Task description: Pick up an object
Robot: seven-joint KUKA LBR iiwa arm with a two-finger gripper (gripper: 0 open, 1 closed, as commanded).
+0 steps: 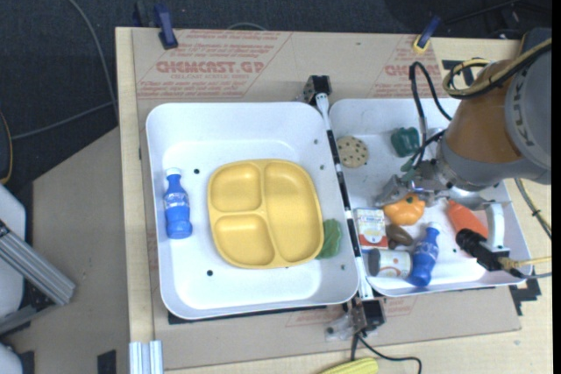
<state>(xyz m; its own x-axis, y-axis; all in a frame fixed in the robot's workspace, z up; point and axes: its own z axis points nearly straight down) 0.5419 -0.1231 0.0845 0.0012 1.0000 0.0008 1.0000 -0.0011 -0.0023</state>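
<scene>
Camera view: grey two-finger gripper (405, 188) low in right white bin (368, 114), above round orange toy fruit (404, 211); can't tell finger opening or grasp.

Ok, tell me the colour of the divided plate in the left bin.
Yellow. The divided plate shows best in the camera view.

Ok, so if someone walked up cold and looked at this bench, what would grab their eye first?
Probably the big yellow divided plate in the middle of the left bin, with a small blue bottle lying to its left. Next, the grey and orange arm coming in from the right over the right bin, above a crowded jumble there that includes an orange object and another blue bottle.
</scene>
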